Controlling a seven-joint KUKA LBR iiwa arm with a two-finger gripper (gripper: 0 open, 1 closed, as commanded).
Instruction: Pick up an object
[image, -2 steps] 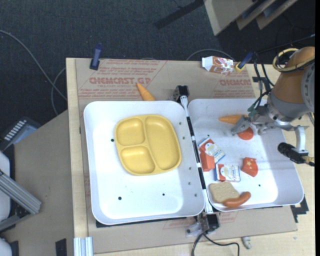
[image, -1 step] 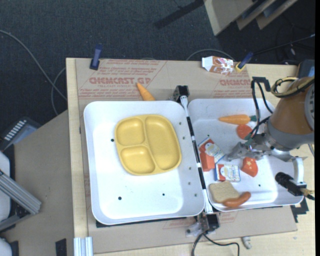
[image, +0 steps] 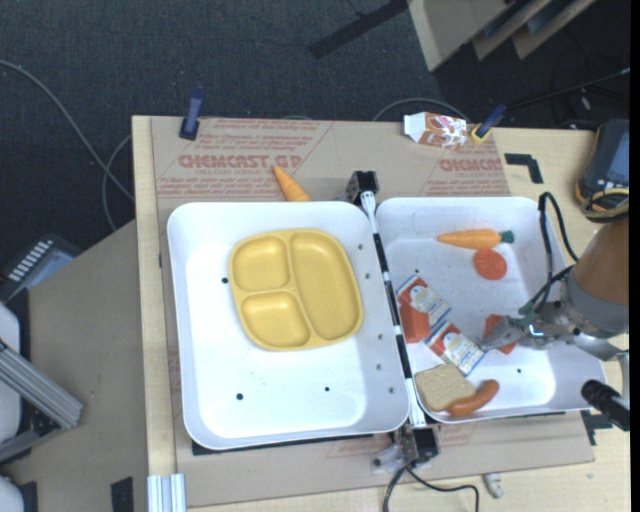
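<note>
carrot (image: 468, 239) | orange, lying flat | right bin (image: 530, 215), far side

The left shallow white bin (image: 200, 400) offers open floor along its near and left sides; the yellow three-compartment plastic tray (image: 296, 288) fills its middle. In the right shallow white bin (image: 530, 215), the far-left corner is free, while an orange toy carrot (image: 468, 239), red-and-white cartons (image: 418, 306), a bread slice (image: 440, 385) and a sausage (image: 472, 398) crowd the rest.

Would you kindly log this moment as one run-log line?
gripper: low in right bin, at red item | grasp: unconfirmed | yellow tray: left bin
</note>
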